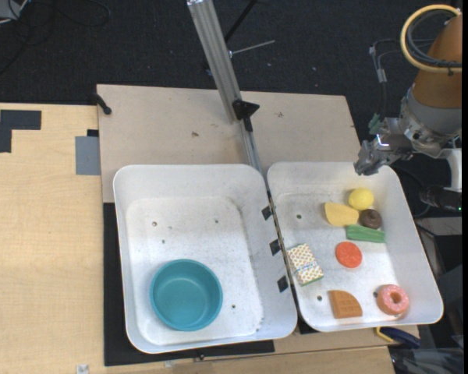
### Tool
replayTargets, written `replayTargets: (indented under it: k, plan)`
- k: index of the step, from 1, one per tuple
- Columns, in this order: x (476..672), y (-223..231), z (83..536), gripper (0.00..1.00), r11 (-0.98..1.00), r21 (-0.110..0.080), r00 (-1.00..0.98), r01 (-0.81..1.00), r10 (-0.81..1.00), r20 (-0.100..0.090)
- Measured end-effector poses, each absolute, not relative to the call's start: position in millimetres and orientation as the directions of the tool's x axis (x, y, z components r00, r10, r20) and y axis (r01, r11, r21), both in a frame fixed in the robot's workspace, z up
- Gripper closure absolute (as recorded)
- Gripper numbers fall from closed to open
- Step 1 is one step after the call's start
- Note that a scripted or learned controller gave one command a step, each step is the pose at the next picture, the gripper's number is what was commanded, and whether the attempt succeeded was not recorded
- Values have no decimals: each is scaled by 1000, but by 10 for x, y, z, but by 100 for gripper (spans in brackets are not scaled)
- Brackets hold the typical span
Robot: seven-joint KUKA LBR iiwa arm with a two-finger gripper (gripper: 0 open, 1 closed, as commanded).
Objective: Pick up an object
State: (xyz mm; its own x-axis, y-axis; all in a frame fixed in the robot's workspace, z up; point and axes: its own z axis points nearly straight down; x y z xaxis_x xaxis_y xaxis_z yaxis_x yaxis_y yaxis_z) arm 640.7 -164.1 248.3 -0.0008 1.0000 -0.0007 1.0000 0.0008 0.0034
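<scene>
Camera view, from above: the gripper (372, 159) hangs over the far right corner of the right bin (421, 240); whether it is spread or pressed together I cannot tell. Nothing sits in it. In that bin lie a yellow ball (361, 199), yellow wedge (340, 213), brown piece (370, 220), green bar (365, 234), red disc (349, 255), patterned box (304, 263), orange slice (345, 304) and pink doughnut (392, 299). A teal bowl (186, 294) rests in the left bin (140, 201).
</scene>
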Motion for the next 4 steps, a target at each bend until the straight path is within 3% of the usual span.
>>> replayTargets:
  k: [1, 4]
  plan:
    - [6411, -1644, 2928, 100, 0, 3, 0, 1000, 1000, -1]
    - [6038, -171, 2562, 100, 3, -2, -3, 1000, 1000, 1]
